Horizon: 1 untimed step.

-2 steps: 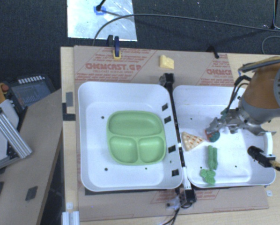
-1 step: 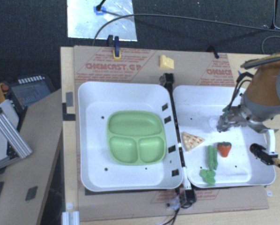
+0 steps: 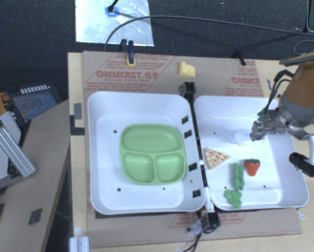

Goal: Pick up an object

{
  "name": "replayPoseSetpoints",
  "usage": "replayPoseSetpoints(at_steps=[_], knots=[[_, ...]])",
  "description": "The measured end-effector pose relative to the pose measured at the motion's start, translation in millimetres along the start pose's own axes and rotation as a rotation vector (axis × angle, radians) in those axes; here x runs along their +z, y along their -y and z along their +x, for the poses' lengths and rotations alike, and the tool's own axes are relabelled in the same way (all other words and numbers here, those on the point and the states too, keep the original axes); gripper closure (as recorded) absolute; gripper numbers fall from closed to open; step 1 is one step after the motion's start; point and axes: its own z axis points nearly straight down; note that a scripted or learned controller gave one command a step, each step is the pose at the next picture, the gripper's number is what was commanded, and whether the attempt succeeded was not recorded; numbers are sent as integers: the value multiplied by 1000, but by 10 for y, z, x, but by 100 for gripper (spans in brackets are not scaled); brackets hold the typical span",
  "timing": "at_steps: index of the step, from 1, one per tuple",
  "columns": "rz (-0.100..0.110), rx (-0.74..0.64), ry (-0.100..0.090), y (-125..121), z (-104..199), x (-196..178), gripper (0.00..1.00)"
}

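Arm enters from the right; gripper (image 3: 258,130) hangs over the upper middle of the right bin (image 3: 293,196), low above the floor, just beside a pale, faint patch (image 3: 241,137) — cannot tell whether that is an object or glare. Gripper state cannot be told from this angle; nothing is visible in its grasp. Candidate objects all lie in the lower part of the right bin: a pizza slice (image 3: 215,157) near the divider, a strawberry (image 3: 252,166) to its right, a long green vegetable (image 3: 238,175) between them and slightly lower, and a small green leafy piece (image 3: 232,197) near the front wall. The left bin (image 3: 102,140) carries a green divided plate (image 3: 149,154). Judgement: the pick is not yet made, and the gripper stands apart from every clear object. Risks — a descent here likely closes on bare plastic; the pizza slice is flat and may slide out; strawberry and green vegetable lie near each other, so an offset grasp could nudge one while reaching for the other.
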Motion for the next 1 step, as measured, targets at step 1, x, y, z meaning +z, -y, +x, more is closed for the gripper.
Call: replayPoseSetpoints(at_steps=[1], knots=[[-2, -2, 0, -54, 59, -462, 100]])
